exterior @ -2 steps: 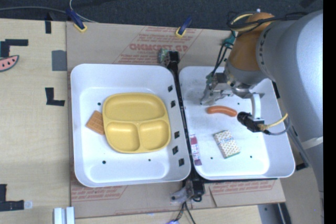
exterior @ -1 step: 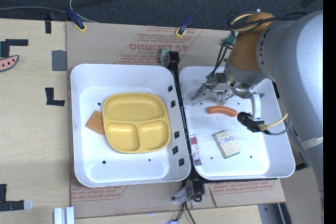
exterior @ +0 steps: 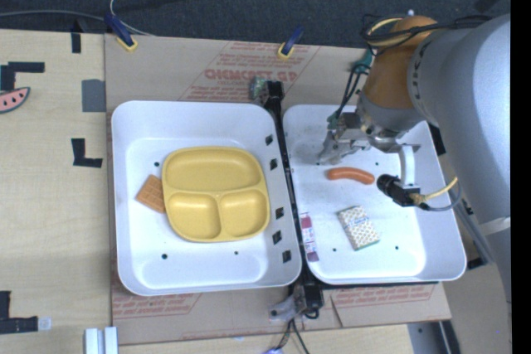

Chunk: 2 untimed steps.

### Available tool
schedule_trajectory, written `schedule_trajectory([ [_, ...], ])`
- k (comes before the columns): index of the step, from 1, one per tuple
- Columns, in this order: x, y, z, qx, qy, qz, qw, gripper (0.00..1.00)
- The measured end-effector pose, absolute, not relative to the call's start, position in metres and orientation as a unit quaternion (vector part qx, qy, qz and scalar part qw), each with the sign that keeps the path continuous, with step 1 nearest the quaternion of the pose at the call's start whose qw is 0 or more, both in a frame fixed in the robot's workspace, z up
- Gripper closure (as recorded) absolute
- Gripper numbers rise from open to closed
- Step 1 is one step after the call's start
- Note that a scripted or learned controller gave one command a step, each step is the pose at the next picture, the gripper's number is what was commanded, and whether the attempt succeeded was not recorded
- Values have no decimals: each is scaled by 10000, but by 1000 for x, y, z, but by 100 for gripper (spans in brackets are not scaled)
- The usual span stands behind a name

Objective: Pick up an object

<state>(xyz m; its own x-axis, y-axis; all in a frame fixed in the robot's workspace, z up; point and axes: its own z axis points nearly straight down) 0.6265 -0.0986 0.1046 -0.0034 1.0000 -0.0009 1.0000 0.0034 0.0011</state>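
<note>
In the right bin lie an orange sausage-shaped object and, nearer the front, a small patterned box. My gripper hangs over the back of that bin, its tips just left of and above the sausage. Nothing shows between its fingers. The grey arm with its orange band comes in from the right. A yellow divided tray fills the middle of the left bin, with a tan cracker-like piece tucked at its left edge.
A thin pink-and-white strip lies along the right bin's left wall. A black cable plug hangs off the arm over the right bin. Blue-and-yellow clamps hold the cardboard at the back.
</note>
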Motion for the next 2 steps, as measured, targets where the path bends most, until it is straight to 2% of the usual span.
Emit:
schedule_trajectory([
  [1,626,-99,104,7059,7083,0,7,0],
  [2,578,-102,86,7068,7074,4,10,0],
])
